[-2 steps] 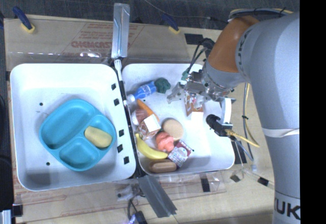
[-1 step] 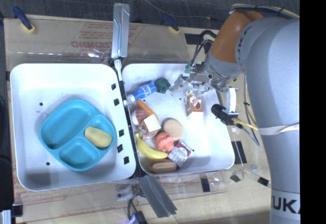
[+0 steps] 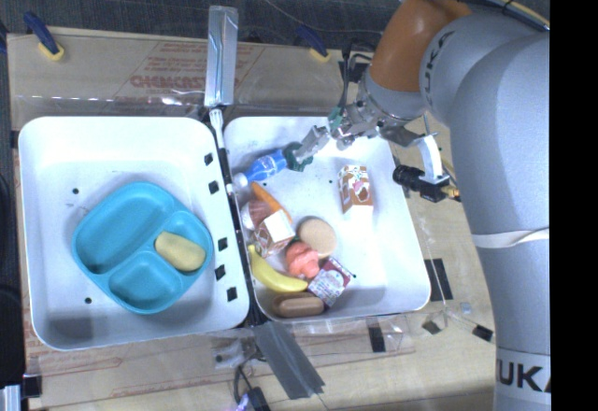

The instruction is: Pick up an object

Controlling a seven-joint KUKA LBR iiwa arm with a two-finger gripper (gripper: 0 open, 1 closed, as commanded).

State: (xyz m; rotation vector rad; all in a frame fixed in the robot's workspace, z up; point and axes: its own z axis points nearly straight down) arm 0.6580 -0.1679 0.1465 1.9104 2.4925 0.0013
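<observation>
A grey KUKA arm [image 3: 486,120] is reaching in from the right over the right bin [image 3: 397,241], its gripper [image 3: 304,152] hanging low at the bin's upper left, right at the green-capped end of a small blue bottle [image 3: 269,165]. The bottle is lying on its side near the divider between the bins. The fingers appear to be closing on or touching that cap end, but at this slant the view is too coarse to say whether they are apart or clamped, and a firm hold cannot be claimed.

Below the bottle a heap of toy food is crowding the bin's left side: a carrot [image 3: 266,197], a round bun [image 3: 317,234], a pink fruit [image 3: 301,259], a banana [image 3: 273,275], a sausage [image 3: 299,306] and a small packet [image 3: 329,282]. A brown carton [image 3: 356,188] is lying apart towards the right wall. In the left bin [image 3: 47,157] a blue divided plate [image 3: 131,250] is carrying a yellow potato [image 3: 180,250].

To do this step well, the gripper is likely needing to straddle the bottle across its narrow width rather than nip the cap tip, seat fully before squeezing, and lift straight up so the round body is not rolling out against the carrot just beside it.
</observation>
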